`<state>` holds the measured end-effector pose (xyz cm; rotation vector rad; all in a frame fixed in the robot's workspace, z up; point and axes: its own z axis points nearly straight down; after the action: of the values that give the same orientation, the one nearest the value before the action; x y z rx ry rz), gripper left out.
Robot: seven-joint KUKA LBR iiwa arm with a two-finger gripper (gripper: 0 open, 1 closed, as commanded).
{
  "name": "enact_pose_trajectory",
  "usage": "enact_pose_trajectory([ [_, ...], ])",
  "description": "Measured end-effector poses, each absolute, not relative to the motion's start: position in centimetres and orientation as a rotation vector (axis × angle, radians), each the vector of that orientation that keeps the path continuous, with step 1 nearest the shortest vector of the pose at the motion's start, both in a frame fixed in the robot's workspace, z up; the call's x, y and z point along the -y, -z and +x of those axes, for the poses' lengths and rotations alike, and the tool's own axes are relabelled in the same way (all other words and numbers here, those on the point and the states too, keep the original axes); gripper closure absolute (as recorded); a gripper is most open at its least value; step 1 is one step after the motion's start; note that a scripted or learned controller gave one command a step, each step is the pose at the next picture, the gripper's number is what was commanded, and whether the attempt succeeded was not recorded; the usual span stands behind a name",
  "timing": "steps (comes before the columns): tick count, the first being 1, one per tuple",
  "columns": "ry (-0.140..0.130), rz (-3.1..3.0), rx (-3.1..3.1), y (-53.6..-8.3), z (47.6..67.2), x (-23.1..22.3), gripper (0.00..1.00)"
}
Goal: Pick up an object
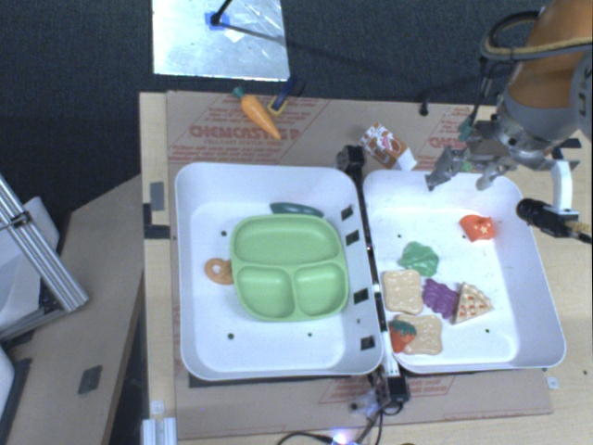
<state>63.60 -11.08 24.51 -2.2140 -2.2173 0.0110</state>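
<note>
Nearest us, the strawberry sits at 6 o'clock; our gripper hovers open at 12. We should descend squarely over 1 item.

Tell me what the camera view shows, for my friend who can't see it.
A robot arm's end effector hovers open over the far edge of the right bin, which holds toy foods: a red piece, green leaf, crackers, purple grapes. The left bin holds a green divided plate and a small pretzel.
</note>
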Motion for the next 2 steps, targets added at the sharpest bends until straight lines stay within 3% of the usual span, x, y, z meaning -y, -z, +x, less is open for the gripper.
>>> enact_pose_trajectory([
  [1,0.001,-2.219,2.226,-25.3,63.8,11.1,0.0],
  [2,0.0,-2.219,2.225,-20.7,63.4,10.3,0.0],
])
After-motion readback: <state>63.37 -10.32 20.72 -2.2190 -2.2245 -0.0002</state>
